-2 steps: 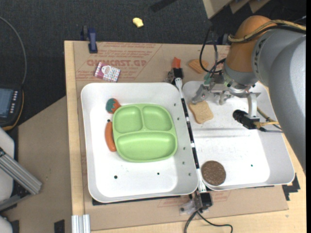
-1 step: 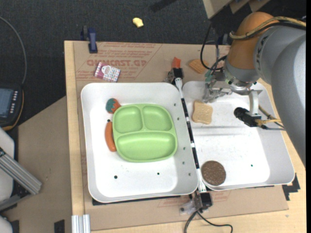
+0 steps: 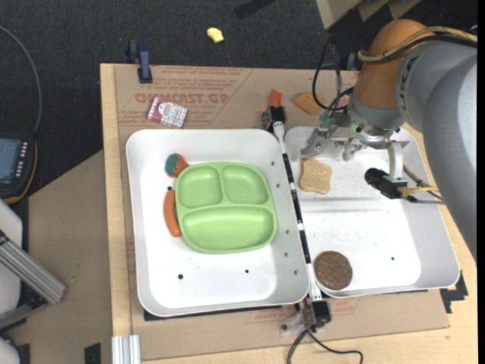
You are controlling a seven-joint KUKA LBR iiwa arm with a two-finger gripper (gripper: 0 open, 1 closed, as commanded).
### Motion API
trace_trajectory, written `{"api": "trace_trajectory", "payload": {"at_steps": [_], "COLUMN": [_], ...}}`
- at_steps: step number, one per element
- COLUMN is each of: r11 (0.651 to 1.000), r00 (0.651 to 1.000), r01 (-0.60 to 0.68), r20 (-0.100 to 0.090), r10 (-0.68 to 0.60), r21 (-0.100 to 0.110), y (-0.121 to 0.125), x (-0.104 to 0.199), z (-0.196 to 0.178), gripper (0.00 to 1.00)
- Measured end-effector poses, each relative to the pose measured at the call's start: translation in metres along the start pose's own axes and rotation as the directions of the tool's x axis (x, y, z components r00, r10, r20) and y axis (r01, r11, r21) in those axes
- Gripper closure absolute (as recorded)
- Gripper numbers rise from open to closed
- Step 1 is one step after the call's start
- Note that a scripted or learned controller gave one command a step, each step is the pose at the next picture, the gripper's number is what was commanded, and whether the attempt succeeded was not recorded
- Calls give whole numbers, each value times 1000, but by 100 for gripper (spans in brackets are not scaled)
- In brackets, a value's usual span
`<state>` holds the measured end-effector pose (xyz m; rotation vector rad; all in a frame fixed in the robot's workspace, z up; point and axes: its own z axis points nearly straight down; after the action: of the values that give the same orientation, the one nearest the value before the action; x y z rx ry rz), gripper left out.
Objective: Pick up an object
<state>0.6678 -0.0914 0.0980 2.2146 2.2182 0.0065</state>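
Over the right bin (image 3: 424, 271) the gripper (image 3: 333, 144) hangs beside the bread slice (image 3: 316, 177), likely lining up. Its claw state? Cannot tell.

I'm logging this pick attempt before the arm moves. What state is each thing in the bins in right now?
Green three-compartment plastic plate: flat in the left bin, compartments bare.
Orange sausage-shaped toy: lying against the plate's left edge.
Small teal and red toy: beside the plate's upper left corner.
Tan bread-slice toy: flat in the right bin, ungrasped.
Brown round patty: flat near the right bin's front edge.
Gripper: above the bread slice.
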Motion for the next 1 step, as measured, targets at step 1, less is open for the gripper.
{"api": "trace_trajectory", "payload": {"at_steps": [1], "r11": [1000], "r00": [1000], "r01": [-3], "r20": [-2], "r10": [3], "r21": [4], "y": [-11], "x": [-2], "z": [11], "gripper": [0]}}
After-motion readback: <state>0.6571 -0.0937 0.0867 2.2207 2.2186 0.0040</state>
